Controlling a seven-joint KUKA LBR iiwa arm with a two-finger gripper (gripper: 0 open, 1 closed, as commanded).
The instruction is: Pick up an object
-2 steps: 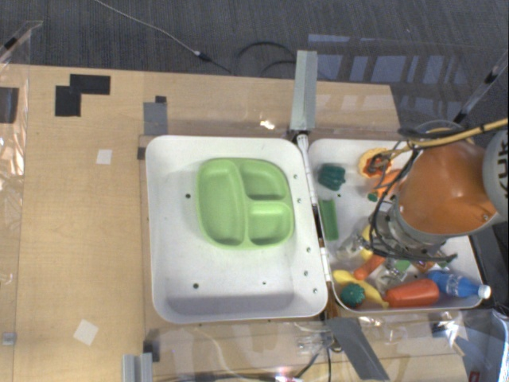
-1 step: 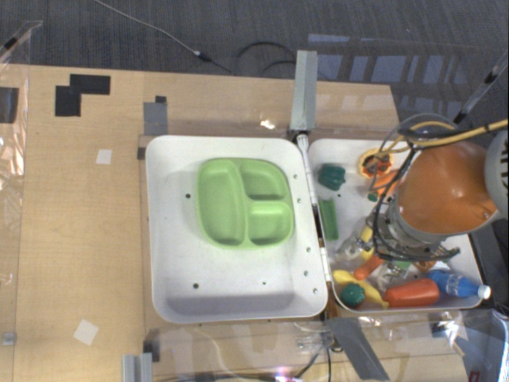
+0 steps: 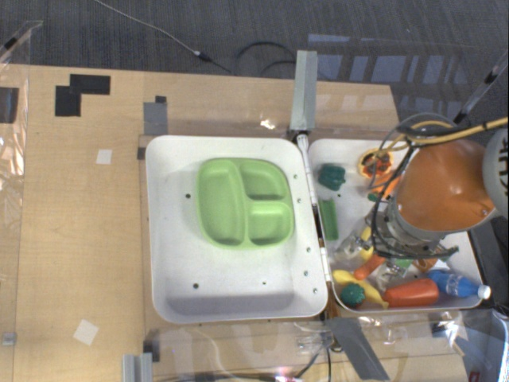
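My gripper reaches down into the right bin, under the arm's orange band, which covers much of it. It hangs low among a heap of toys at the bin's front: a yellow banana shape, a dark green ball, a red-orange piece and a blue bottle. A small orange piece lies just left of the gripper. Whether anything is in its grasp is hidden.
Further back in the right bin lie a dark green toy, a green stick along the left wall and an orange-yellow item. The left bin holds a light green divided plate. A grey divider post stands between the bins.
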